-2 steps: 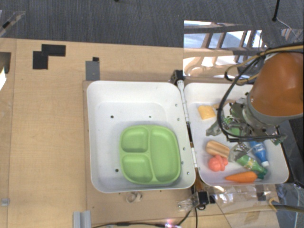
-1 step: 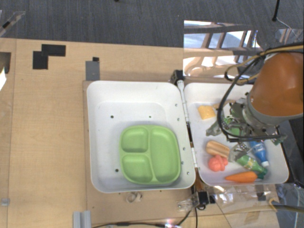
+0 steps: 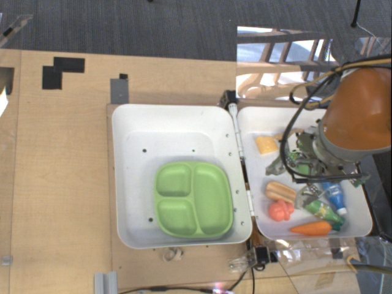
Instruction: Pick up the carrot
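You cannot tell how the jaws stand: the gripper [image 3: 309, 192] is a dark tangle under the arm's orange band [image 3: 361, 109], which also hides much of the right bin [image 3: 263, 222]. Your carrot [image 3: 311, 228] lies against that bin's near rim, just below a green bottle [image 3: 323, 211] and right of a pink lump [image 3: 282, 211]. A hot dog [image 3: 281, 192] lies above the lump.

Orange carrot [image 3: 310, 228], lying flat, right bin's front
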Motion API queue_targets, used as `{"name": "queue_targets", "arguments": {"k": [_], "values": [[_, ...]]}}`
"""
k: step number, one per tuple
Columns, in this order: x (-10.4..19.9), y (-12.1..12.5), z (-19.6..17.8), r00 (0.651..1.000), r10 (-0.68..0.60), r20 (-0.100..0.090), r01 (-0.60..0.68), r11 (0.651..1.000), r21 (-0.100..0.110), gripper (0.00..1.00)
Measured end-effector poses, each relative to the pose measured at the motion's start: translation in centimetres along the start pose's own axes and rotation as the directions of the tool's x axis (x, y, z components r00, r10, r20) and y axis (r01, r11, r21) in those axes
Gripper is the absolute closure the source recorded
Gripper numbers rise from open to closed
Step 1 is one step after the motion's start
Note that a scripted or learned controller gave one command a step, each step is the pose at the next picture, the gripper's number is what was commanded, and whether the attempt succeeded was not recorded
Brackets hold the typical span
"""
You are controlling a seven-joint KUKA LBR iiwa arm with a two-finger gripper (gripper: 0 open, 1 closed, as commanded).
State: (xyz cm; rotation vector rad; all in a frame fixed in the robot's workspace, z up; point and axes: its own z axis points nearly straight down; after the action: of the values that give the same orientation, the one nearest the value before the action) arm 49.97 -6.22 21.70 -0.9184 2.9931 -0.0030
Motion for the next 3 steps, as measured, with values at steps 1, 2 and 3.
{"name": "queue_targets", "arguments": {"k": [1,2,3], "values": [[0.0,0.0,0.0,1.0,0.0,0.0,0.0,1.0,0.0,0.0],[0.0,0.0,0.0,1.0,0.0,0.0,0.0,1.0,0.0,0.0],[1.0,-1.1,3.0,0.974,-0.226,-0.002,0.226,0.974,-0.002,0.0]]}}
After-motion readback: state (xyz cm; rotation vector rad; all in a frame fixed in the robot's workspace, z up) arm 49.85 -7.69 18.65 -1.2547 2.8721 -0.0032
